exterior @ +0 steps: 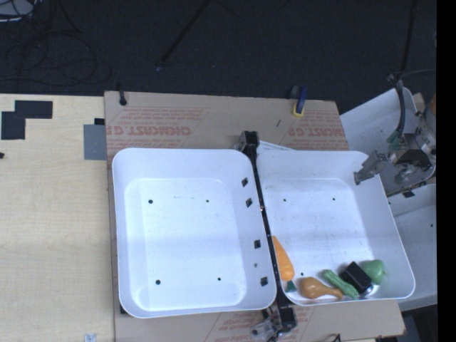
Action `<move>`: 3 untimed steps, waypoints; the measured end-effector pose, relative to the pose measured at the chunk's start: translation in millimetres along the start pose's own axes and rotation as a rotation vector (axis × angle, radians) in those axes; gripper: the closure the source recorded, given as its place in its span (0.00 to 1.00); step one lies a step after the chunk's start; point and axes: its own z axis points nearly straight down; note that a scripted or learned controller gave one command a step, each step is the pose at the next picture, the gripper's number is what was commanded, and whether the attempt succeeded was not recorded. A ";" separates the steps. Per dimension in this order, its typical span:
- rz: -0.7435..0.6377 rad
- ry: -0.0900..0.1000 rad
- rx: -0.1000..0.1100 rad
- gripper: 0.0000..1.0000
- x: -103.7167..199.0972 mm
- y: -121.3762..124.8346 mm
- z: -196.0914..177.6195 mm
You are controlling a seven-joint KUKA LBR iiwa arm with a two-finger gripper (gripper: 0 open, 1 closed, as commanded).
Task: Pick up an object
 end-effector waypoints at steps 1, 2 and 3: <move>-0.003 0.001 0.001 0.00 13.8 52.9 195.8; -0.005 0.003 0.001 0.00 78.3 66.9 188.4; -0.009 0.003 -0.009 0.00 172.7 75.8 81.0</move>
